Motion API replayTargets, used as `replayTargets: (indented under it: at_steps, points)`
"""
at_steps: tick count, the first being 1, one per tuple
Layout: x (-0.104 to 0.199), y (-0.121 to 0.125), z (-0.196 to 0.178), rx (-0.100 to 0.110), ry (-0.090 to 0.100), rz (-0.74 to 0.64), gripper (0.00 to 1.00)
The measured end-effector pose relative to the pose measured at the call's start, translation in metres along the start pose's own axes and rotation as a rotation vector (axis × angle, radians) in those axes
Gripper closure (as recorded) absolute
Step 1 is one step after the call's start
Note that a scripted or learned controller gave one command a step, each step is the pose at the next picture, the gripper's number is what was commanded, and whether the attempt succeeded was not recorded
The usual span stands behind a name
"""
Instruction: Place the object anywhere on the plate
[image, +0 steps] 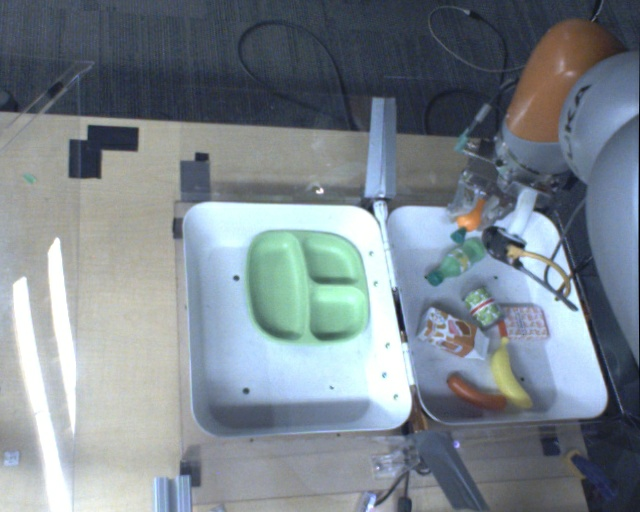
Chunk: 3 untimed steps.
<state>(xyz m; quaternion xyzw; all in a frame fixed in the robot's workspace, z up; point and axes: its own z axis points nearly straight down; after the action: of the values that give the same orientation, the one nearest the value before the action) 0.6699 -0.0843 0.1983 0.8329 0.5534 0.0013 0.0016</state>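
Wooden bench (90, 330) bears white bins (215, 400); dark carpet (200, 60) behind.

1. The worktop (100, 300) is pale tan wood, with a few black square marks near its far left.
2. Both bins are plain white: the left bin (215, 380) and the right bin (570, 395).
3. The plate (305, 285) is a soft light green, one colour all over its compartments.
4. The arm (610, 120) is grey, with an orange band (555, 75) above the wrist.
5. The banana (508, 378) is yellow.
6. The sausage (478, 392) is reddish brown.
7. The bottle (455, 262) is green.
8. An orange piece (468, 215) lies at the bin's far edge.
9. One packet (447, 331) is brown and white; another packet (525, 322) is pinkish red with a fine pattern.
10. The small can (483, 306) is green with a white and red label.
11. The floor (200, 60) beyond is dark blue-grey.
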Motion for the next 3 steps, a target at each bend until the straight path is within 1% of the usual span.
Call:
replayTargets:
  at_steps: [1,2,3]
  points:
    - [0.081,-0.034,0.012,0.001,0.003,-0.144,1.00]
    - [0.104,-0.061,0.013,0.003,0.002,-0.140,1.00]
    - [0.104,-0.061,0.013,0.003,0.002,-0.139,0.00]
